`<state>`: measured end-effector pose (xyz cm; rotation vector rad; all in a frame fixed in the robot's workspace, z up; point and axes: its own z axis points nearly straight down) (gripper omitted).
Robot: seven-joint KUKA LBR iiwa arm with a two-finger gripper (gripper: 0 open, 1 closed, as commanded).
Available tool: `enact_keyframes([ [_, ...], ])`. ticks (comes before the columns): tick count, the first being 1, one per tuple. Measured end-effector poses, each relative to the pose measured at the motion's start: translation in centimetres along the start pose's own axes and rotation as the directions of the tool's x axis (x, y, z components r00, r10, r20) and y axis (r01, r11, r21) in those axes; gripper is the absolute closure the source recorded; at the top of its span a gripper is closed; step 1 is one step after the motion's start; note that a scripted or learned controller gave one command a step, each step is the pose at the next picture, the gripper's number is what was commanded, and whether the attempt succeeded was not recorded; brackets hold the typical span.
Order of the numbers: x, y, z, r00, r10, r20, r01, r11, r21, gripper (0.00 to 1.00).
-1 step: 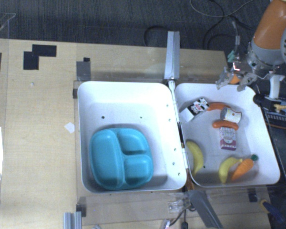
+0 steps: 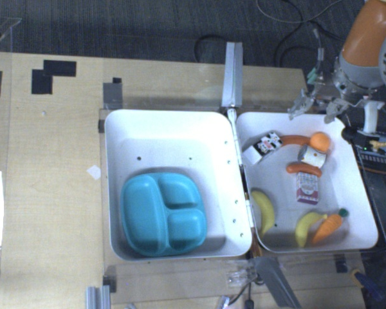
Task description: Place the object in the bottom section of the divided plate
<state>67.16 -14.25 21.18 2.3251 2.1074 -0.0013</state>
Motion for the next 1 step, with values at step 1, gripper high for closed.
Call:
enact_keyframes([
  [1, -2.69, 0.13, -9.08, 0.998, 0.063, -0.002, -0.063, 0.998, 0.0, 0.0],
])
